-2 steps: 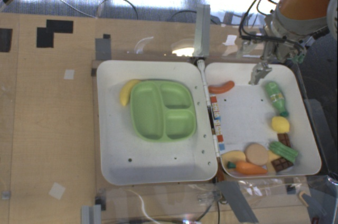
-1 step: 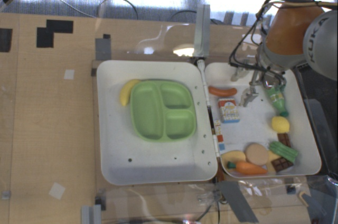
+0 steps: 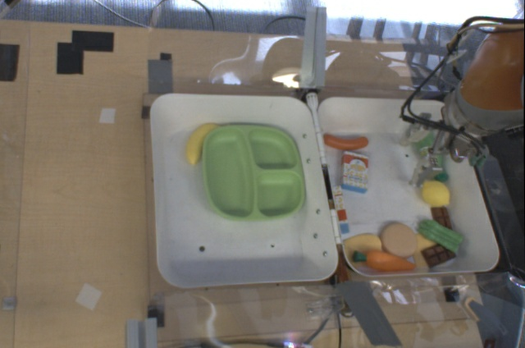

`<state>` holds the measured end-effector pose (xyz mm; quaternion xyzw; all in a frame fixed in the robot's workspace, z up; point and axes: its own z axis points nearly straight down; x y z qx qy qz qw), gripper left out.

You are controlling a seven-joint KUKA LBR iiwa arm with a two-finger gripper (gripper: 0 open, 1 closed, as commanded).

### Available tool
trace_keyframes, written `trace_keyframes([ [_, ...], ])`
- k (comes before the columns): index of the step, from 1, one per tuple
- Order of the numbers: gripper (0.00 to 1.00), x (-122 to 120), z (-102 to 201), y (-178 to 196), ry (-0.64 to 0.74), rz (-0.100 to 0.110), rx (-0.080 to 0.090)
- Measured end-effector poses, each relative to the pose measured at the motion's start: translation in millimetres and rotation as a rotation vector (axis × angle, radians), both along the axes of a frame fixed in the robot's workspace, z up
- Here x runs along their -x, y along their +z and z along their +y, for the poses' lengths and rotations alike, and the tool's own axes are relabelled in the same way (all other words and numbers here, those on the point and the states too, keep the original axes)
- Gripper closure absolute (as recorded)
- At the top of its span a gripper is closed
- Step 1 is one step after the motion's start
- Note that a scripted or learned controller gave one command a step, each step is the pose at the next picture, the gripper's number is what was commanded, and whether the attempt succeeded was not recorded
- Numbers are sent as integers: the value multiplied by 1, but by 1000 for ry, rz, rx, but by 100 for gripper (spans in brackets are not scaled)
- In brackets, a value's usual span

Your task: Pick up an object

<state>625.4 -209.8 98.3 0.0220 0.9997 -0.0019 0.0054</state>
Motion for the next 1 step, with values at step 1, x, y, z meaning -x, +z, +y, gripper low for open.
trace_keyframes([
  [1, 0, 63, 4, -9, -135, -3, -3],
])
